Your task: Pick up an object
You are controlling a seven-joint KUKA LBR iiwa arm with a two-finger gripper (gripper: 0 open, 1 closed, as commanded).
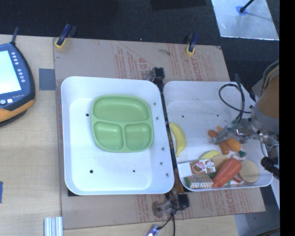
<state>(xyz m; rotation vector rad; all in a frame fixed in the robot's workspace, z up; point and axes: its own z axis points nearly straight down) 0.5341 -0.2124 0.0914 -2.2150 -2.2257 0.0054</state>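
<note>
You have one camera, fixed above the surface and looking down at a slant. It stands far enough to take in both white bins: the left bin sits near the centre of the picture, the right bin toward 3 o'clock. At 12 o'clock you see the dark floor beyond the far edge of the surface. At 9 o'clock a pendant is cut by the picture's edge. The arm enters at 3 o'clock.
</note>
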